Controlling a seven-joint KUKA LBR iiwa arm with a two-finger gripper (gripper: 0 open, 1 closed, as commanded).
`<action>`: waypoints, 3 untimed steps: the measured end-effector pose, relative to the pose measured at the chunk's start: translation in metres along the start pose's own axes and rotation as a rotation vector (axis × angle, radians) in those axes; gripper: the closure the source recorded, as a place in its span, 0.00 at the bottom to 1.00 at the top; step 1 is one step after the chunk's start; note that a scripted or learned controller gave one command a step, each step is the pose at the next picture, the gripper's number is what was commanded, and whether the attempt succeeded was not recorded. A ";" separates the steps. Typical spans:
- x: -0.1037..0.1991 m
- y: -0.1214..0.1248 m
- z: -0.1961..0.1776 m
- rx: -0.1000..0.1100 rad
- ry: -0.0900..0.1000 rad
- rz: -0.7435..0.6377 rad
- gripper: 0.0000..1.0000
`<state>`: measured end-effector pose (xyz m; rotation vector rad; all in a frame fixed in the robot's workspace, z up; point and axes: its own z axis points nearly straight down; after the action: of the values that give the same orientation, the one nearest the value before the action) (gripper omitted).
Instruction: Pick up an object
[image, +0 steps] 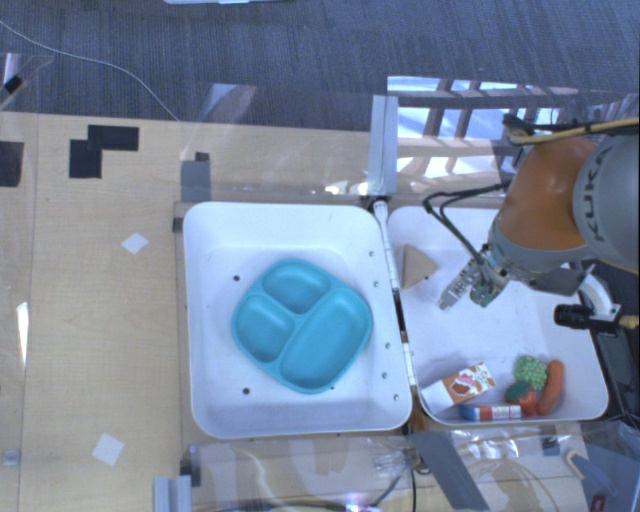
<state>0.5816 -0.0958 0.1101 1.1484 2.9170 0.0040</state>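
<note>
nearest the camera, along the front edge of the right bin (590, 405), lie the things on offer: a small orange-and-white carton (468, 382), a thin red-and-blue stick (497, 412) just in front of it, a green broccoli piece (530, 372) and an orange carrot (551, 388) touching it. any of them would serve as the object to pick up.

farther back, over the bare middle of that bin, hangs the pincer (462, 291) — tilted, pointing down and left, nothing between its fingers; whether they are spread or closed i cannot tell at this size. a tan wedge (417, 263) sits near the bin's back left corner, just beyond it.

the left bin (200, 330) carries a blue divided plate (303, 325).

this looks like the approach step, no grasp made yet. the next move calls for choosing a target — the wedge is closest — then lining up above it and descending.
</note>
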 end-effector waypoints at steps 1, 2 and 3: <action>-0.002 0.058 -0.077 -0.002 -0.002 0.052 1.00; -0.002 0.058 -0.077 -0.001 -0.001 0.052 0.00; 0.029 0.048 -0.091 0.000 0.000 0.035 0.00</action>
<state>0.5923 -0.0409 0.2011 1.1985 2.8963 0.0047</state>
